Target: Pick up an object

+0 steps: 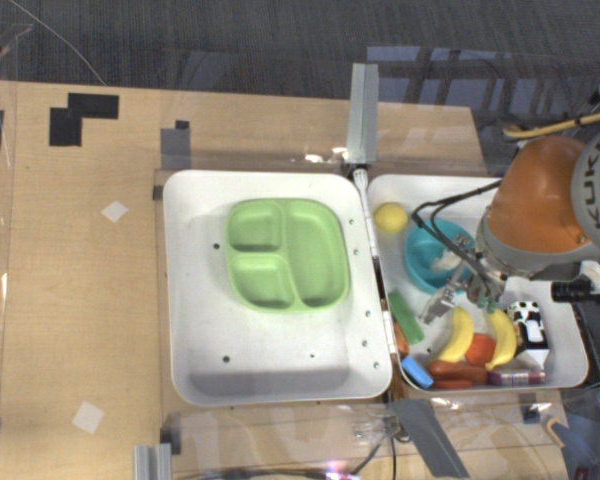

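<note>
1. The curved yellow plastic banana (459,334) lies in the right white bin (577,368), just below the gripper's tips.
2. The two-finger gripper (446,301) hangs low over that bin; whether it is spread or closed cannot be told, and nothing shows between its tips.
3. Above it sits a blue plastic bowl (425,256), beyond that a small yellow ball (389,217).
4. A second yellow piece (502,334) lies right of the banana.
5. Far to its left, the left white bin (195,298) bears a green three-compartment plate (285,254).
</note>
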Tool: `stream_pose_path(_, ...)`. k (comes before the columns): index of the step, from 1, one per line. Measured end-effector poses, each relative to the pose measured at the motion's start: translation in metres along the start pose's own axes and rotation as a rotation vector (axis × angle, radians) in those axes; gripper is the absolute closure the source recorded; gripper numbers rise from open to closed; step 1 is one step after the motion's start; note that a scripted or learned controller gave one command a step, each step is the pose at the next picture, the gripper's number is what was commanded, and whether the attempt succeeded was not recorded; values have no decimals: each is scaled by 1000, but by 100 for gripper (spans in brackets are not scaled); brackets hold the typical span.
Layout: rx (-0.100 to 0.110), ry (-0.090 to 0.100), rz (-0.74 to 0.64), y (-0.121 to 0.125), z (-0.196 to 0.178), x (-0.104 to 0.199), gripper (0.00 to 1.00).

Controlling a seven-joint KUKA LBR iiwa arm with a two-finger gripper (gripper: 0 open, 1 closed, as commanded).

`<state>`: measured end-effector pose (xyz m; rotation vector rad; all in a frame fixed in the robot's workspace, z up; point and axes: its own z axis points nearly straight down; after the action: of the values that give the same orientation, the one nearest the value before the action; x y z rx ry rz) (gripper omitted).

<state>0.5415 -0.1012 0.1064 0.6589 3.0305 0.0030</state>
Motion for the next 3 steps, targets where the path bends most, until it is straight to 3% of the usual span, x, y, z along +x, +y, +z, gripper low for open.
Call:
stream_pose_path(1,3,11,133,-9,13,31,0)
stream_pose_path(2,-5,-14,126,-6,-5,23,100)
stream_pose_path(3,-1,-3,127,-7,-1,26,0)
